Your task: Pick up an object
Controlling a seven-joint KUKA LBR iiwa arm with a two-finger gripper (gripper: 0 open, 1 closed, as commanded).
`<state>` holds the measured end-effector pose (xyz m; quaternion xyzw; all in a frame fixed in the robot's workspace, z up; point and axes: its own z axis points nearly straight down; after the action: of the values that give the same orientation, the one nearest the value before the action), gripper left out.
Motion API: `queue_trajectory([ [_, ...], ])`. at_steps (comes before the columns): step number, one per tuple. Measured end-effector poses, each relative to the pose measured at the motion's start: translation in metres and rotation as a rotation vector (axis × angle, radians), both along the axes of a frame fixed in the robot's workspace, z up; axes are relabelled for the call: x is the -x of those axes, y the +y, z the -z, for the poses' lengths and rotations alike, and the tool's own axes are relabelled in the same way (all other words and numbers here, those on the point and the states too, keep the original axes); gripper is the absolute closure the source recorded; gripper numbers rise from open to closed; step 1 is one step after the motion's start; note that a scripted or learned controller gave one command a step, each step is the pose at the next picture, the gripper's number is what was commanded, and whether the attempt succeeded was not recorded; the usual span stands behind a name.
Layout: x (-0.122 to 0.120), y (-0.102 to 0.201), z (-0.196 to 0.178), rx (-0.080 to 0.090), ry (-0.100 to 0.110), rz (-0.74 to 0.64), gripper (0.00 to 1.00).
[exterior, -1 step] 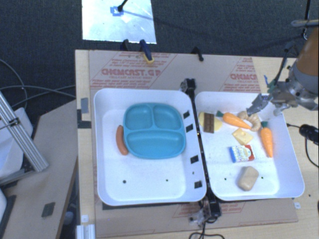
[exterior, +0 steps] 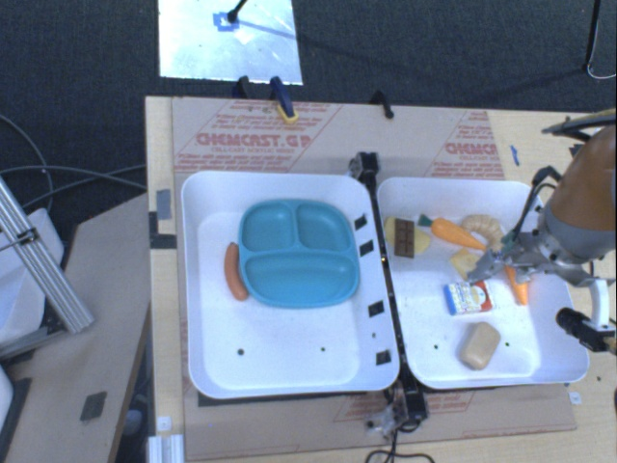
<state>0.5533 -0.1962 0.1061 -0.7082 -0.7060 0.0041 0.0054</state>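
The counter (exterior: 318, 128) carries two shallow white bins side by side. The left bin (exterior: 207, 355) contains a blue divided plate (exterior: 297, 254) near its centre. A toy sausage (exterior: 234, 271) lies just beside the plate's left edge, lengthwise from far to near.

The right bin (exterior: 429, 360) contains the remaining items. A brown and yellow block (exterior: 402, 237) lies close to the bin's left wall. To its right lies a toy carrot (exterior: 456, 233), tilted, with its green end toward the left. A pale ring-shaped pastry (exterior: 482, 226) lies just beyond the carrot's right end. A small white carton with red and blue print (exterior: 468, 298) lies near the middle of the bin. A tan bread-like lump (exterior: 479, 344) lies at the near side, apart from the carton.

The arm (exterior: 583, 205) enters from the right and leans over the right bin. The pincer (exterior: 499, 263) sits low, just above the carton's far edge and beside a small orange piece (exterior: 520, 288). Its fingers are spread slightly, and nothing can be seen between them. The carton is the closest object to the pincer tips.
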Motion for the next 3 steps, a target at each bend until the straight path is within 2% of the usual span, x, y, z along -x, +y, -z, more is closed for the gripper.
queue_trajectory([
  [1, -0.006, 0.002, -0.019, 0.004, -0.018, -0.005, 1.00],
  [2, 0.007, 0.039, -0.059, 0.001, -0.017, -0.011, 1.00],
  [3, 0.022, 0.095, -0.093, 0.000, -0.018, -0.012, 1.00],
])
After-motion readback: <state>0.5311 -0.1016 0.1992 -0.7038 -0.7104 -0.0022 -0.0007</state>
